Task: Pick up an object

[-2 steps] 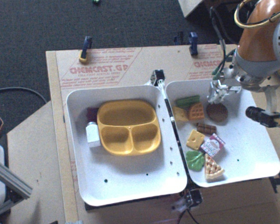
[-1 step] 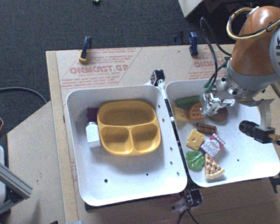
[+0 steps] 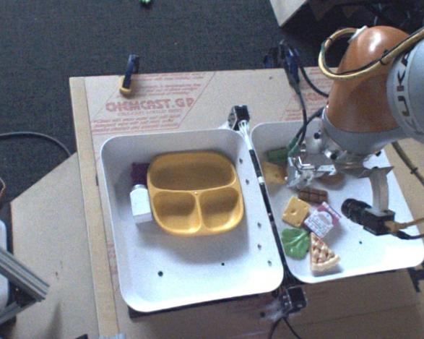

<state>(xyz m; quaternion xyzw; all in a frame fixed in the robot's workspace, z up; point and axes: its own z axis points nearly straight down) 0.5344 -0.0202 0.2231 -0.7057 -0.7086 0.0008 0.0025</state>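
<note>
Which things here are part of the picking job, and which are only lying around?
Job:
gripper over the right bin
cheese piece
pizza slice
green leaf
pink packet
brown bar

Lying about:
yellow tray and white bottle in the left bin
clamp

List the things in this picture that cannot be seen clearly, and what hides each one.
- Gripper, camera view: the wrist hangs above it, hiding how it stands.
- Green item: partly under the arm.
- Dark item in the left bin: mostly behind the yellow tray.
- Pink packet: print too small.
</note>
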